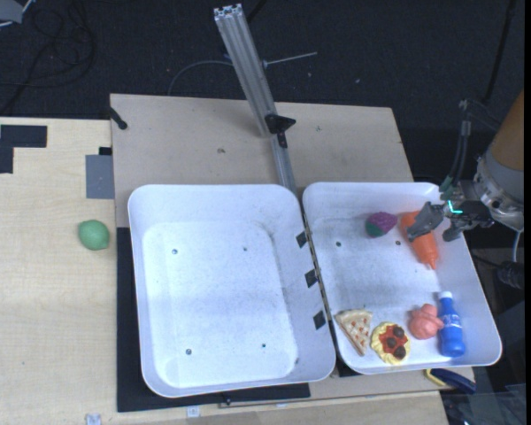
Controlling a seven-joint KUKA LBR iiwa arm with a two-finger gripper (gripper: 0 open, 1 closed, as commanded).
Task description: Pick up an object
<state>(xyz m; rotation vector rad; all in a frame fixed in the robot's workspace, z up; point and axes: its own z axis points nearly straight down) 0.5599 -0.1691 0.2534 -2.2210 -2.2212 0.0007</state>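
Observation:
My gripper (442, 223) hovers at the far right edge of the right bin (354, 197), its two dark fingers spread open. An orange carrot-shaped toy (426, 249) lies just below and to the left of the fingers, its top end beside the left finger (422, 221). Nothing sits between the fingers. A purple toy (380, 224) rests to the left of the carrot. Along the bin's front lie a pizza slice (355, 328), a round red-and-yellow toy (390, 342), a pink toy (422, 321) and a blue bottle (450, 328).
The left bin (159, 204) stands beside the right one, with black clips along their shared rim. A green ball (94, 235) lies on the bench at the far left. An aluminium bar (252, 69) slants up behind the bins.

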